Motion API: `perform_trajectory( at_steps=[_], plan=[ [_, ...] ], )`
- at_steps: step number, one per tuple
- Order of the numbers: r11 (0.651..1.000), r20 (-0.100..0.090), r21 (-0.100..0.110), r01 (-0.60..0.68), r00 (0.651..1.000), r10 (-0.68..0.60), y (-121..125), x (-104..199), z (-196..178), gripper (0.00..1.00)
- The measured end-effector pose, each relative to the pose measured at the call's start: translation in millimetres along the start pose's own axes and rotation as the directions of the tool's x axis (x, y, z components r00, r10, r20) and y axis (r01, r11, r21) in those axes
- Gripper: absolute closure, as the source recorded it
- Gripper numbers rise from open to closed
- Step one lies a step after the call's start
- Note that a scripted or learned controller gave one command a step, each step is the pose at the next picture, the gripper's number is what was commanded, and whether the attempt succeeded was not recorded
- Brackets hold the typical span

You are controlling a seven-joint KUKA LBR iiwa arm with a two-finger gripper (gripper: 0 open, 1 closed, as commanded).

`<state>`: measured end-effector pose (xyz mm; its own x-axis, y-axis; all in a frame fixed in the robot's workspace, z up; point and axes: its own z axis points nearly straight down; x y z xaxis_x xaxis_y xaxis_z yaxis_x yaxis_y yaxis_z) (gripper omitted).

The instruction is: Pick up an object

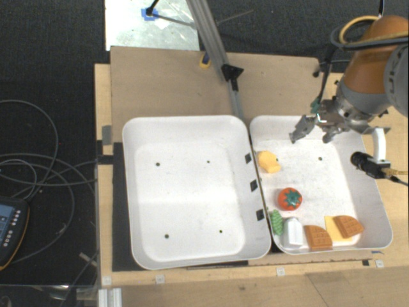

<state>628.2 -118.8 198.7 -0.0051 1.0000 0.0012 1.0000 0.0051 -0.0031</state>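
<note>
Nearest candidate: yellow toy (269,162), near the right bin's (382,211) left wall, alone on bare floor, well apart from the cluster below.
Handling, as a judgement: probably light, hard plastic play food; smooth and rounded, so it could slip. Best taken across its narrower width.
Other candidates: red tomato (289,198) mid-bin; green piece (276,222), white piece (293,231) and two brown waffle-like pieces (317,236) (348,226) crowded along the front wall, one waffle lying on a yellow slab (335,229).
Count: seven objects, all in the right bin.
Gripper (316,130): fingers spread apart, nothing between them, hanging over the bin's far end, up-right of the yellow toy.
Left bin (192,190): bare white floor.
</note>
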Motion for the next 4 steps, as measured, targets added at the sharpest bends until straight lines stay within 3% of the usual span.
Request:
perform_trajectory(
  at_steps=[1,3,4],
  plan=[
    [1.0,0.001,-0.004,0.001,1.0,-0.001,1,0,-2,0.0],
    [1.0,0.001,0.0,-0.003,1.0,0.003,4,-1,111,0.0],
    [1.0,0.002,-0.007,-0.002,1.0,0.002,6,-2,96,1.0]
  ],
)
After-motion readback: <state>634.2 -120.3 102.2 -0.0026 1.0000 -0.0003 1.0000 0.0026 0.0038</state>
